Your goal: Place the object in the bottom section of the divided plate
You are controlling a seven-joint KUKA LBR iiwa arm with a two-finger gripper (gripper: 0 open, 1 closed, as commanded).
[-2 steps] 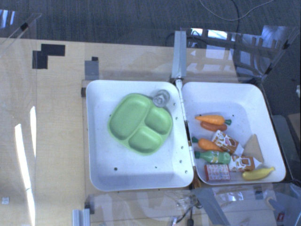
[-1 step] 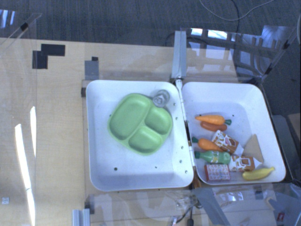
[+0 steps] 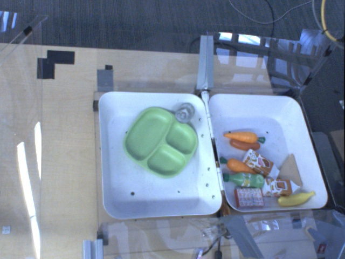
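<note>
from above: the green plate (image 3: 160,140) sits in the left bin (image 3: 116,198), all three sections bare, a small grey thing (image 3: 184,113) touching its top edge. the toys lie in the right bin (image 3: 302,123) — two carrots (image 3: 243,137), little cartons (image 3: 257,163), a banana (image 3: 295,199), a green bottle (image 3: 245,179). the claw: i cannot tell its state. nothing's been put on the plate yet — picking and placing are both left, i'd say.

I'm looking at a robotics lab: a pale wooden table (image 3: 59,144) with two fixed white bins (image 3: 161,204), clear safety panels at left, loose cables (image 3: 259,7) on grey carpet upper right.
</note>
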